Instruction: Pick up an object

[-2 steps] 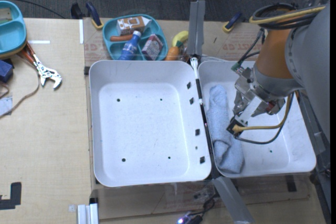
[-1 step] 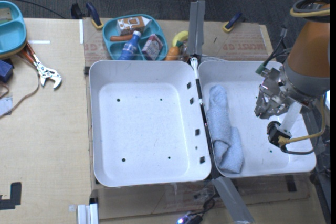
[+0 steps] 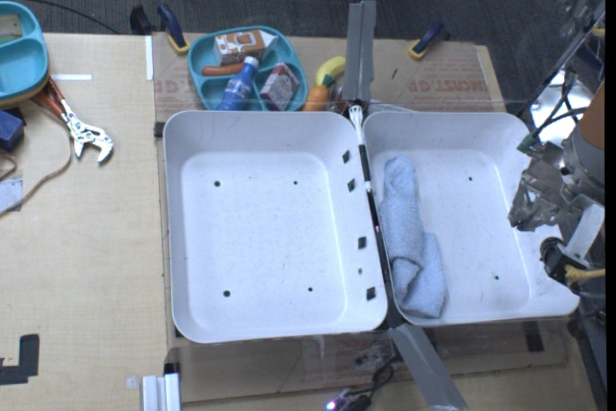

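Cloth: pale blue, crumpled lengthwise, in right bin, along its left wall.
Gripper: over right bin's right edge, well apart from cloth; open/shut – can't tell.
Left bin: beside right bin.
Blue tray: behind bins, w/ small items.

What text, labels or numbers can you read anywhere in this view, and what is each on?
Red lettering along the cardboard sheet behind the bins: printed upside down and faint, too blurred to read.
Small box in the blue tray: has a printed label, too small to read.
Blue bottle in the same tray: label unreadable.
The bins and the folded towel carry no text.
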### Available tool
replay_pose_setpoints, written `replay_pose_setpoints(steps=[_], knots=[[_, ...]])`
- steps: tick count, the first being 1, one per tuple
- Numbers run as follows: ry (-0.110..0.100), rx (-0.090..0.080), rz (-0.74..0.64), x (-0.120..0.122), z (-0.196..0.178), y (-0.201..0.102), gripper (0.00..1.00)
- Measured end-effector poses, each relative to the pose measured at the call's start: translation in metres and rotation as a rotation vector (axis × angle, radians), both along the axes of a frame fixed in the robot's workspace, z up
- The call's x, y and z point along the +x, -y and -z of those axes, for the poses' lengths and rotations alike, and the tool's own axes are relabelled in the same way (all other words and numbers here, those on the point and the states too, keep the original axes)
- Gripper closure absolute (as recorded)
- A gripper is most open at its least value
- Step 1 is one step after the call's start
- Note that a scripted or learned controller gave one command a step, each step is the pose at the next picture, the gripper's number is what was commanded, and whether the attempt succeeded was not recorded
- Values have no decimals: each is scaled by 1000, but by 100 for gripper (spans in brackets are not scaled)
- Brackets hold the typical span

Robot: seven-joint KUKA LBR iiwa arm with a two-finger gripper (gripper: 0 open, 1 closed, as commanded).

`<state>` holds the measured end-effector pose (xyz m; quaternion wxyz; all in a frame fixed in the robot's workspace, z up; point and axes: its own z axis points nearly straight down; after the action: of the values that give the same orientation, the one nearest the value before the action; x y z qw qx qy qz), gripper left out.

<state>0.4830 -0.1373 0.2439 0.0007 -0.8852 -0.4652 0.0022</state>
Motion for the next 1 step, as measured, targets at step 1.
replay_pose_setpoints(steps=[1], knots=[[0,0,445,1,54,-66,100]])
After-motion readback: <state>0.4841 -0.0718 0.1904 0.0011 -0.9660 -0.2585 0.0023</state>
